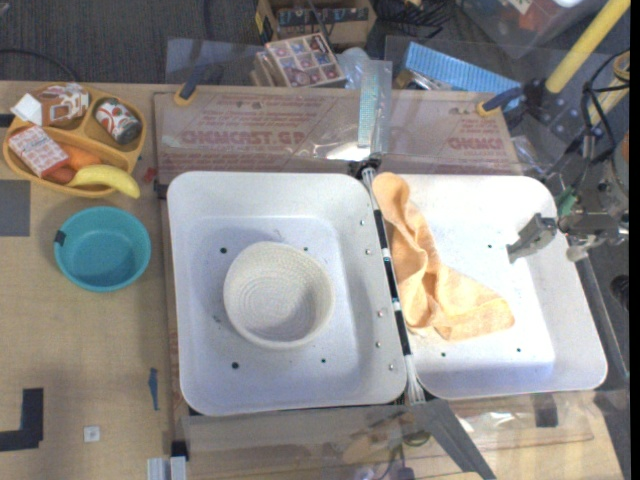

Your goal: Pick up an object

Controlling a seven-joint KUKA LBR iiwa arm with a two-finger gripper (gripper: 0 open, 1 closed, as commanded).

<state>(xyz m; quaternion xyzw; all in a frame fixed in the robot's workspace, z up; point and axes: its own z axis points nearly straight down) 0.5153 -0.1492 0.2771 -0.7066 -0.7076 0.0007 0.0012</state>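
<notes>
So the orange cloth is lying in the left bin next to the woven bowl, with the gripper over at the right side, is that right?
Not quite. The camera view shows the cloth in the right bin, draped against the divider; the bowl sits alone in the left bin. The gripper is indeed at the right side.

1. The cloth [435, 278], left of the jaws, is pale orange and plain.
2. The woven bowl [277, 293], farther left, is cream with ringed weave.
3. Both bins [200, 208] are white.
4. The far-left bowl [102, 249] is teal.
5. The banana [103, 178] is yellow, on an orange tray [20, 158].
6. The gripper [530, 238] is grey.
</notes>
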